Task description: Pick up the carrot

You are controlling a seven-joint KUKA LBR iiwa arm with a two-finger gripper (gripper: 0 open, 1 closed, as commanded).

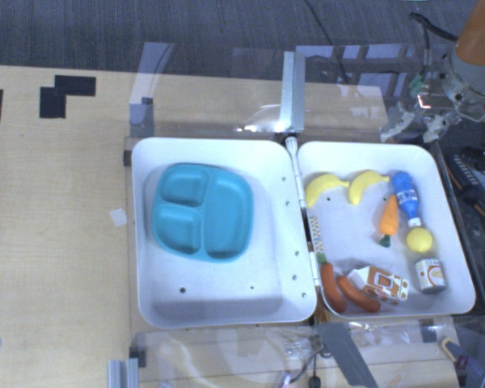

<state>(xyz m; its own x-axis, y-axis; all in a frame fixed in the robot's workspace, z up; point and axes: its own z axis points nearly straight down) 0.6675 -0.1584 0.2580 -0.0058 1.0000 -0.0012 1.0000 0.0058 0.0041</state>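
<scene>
The carrot (pixel 388 215) is small and orange with a green stub at its near end. It lies roughly upright in the picture in the middle of the right bin (pixel 449 217), touching the blue bottle (pixel 404 194) on its right. My gripper (pixel 414 126) hangs above the bin's far right rim, well back from the carrot. It is open, with nothing between its fingers.
Two yellow bananas (pixel 346 187) lie at the right bin's far side. A lemon (pixel 419 239) and a can (pixel 430 275) sit along its right wall. Sausages (pixel 341 289) and a small carton (pixel 385 283) lie at the front. A blue divided plate (pixel 202 211) rests in the left bin (pixel 226 305).
</scene>
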